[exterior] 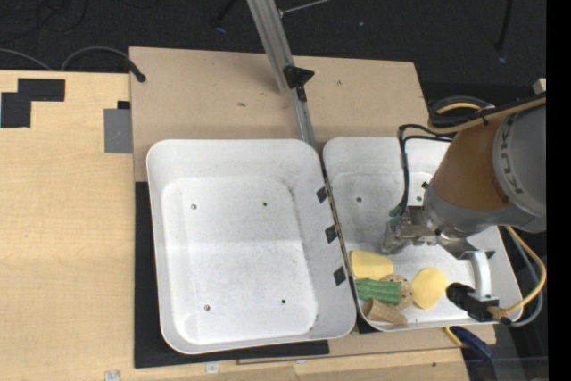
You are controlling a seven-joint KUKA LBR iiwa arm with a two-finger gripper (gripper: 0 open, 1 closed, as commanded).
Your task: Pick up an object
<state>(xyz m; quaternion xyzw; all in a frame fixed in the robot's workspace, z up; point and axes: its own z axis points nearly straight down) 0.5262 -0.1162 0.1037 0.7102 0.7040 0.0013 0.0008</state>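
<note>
Down at the near end of the right bin point(366, 174), four small things huddle together: one tan piece point(385, 310) nearest, one green piece point(378, 288) touching it just behind, one yellow ball point(429, 287) to their right, and one yellow block point(369, 264) against the bin's left wall. Right over them, the claw point(396, 238) hangs just beyond the yellow block; open or closed, I cannot tell, because the arm point(482, 174) bulks in from the right and blocks it. Two bins in all, the left bin point(232, 227) alongside. Farther back on the bench point(357, 94), one metal rail point(268, 13) slants away.
</note>
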